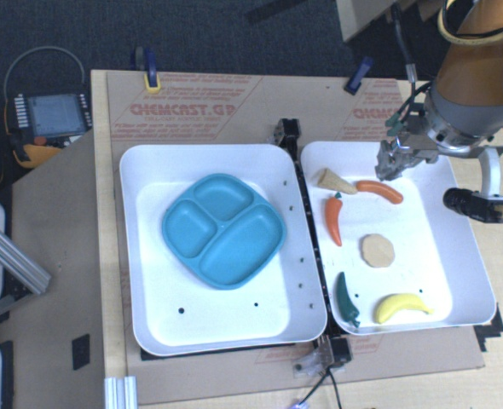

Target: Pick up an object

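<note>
you had the arm reaching in over the far end of the right-hand shallow white bin (465, 254), with the grey two-finger gripper (391, 169) low over the bin floor. whether it was open or closed could not be told from this slanted overhead view, and nothing could be seen held in it.

the likeliest target was the long orange-red sausage-shaped toy (379, 192), which lay just below the gripper, close beside it though contact could not be confirmed. the tan wedge-shaped piece (334, 180) lay just to the gripper's left, near enough to interfere with a descent. the orange carrot-shaped toy with a green top (333, 219) lay further below and left. the round tan cookie-like disc (377, 250) sat well below the gripper, and the yellow plastic banana (401, 308) and dark green pepper-like piece (344, 297) lay at the near end, well apart from it.

the loose items were spread apart, judged to give the gripper clearance around each. the blue three-compartment plastic tray (224, 230) occupied the left-hand white bin (149, 254), far to the gripper's left.
</note>
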Action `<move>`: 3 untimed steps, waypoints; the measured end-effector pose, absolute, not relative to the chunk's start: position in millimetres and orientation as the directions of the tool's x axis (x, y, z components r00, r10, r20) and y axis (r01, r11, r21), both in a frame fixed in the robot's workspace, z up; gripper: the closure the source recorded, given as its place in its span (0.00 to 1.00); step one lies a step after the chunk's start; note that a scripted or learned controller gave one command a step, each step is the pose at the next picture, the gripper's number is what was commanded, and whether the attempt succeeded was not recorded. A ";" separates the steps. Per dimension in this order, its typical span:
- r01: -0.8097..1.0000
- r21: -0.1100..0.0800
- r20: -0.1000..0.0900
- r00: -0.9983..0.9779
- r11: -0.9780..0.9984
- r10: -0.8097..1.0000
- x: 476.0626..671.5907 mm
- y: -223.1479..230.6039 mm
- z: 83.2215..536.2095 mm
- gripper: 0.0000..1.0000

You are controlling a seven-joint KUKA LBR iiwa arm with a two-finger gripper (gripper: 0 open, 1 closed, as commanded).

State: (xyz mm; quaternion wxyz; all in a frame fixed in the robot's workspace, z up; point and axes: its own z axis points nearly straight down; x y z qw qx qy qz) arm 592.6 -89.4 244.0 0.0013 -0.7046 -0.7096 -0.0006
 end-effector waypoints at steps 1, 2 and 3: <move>1.000 -0.003 0.003 -0.006 0.007 1.000 597.0 -31.9 230.8 1.00; 1.000 -0.003 0.003 -0.006 0.006 1.000 583.0 19.2 230.2 1.00; 1.000 0.000 0.002 -0.007 0.007 1.000 577.0 73.8 234.3 1.00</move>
